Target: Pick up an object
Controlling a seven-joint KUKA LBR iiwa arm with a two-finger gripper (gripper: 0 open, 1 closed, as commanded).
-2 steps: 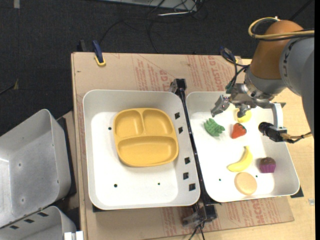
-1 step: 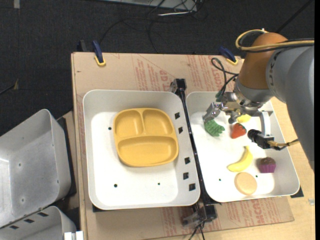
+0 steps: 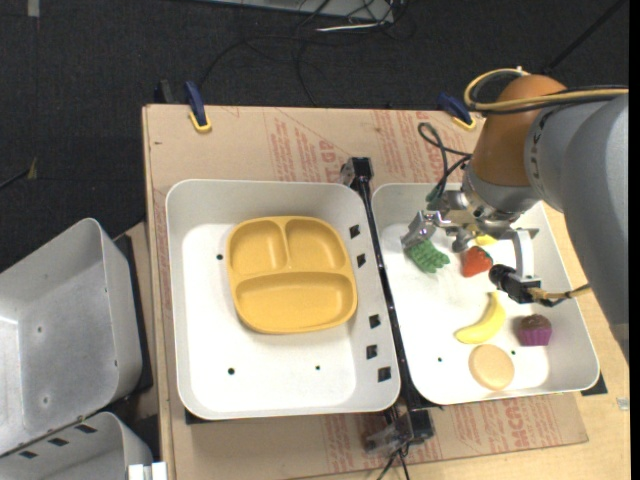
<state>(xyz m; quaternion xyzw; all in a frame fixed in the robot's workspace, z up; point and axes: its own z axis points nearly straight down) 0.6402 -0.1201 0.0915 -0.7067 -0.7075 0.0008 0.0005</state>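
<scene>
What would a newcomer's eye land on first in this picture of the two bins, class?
Probably the yellow divided plate, lying alone in the left bin. Next, the grey arm with its orange band reaching in from the right over the right bin. Below it sits a colourful cluster of toy food: a green piece, a red strawberry, a banana and a purple piece.

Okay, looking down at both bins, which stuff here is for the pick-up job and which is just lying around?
For the job:
gripper
green toy
red toy
banana
purple toy
tan round piece
right bin

Just lying about:
yellow divided plate
left bin
blue clamps
</scene>
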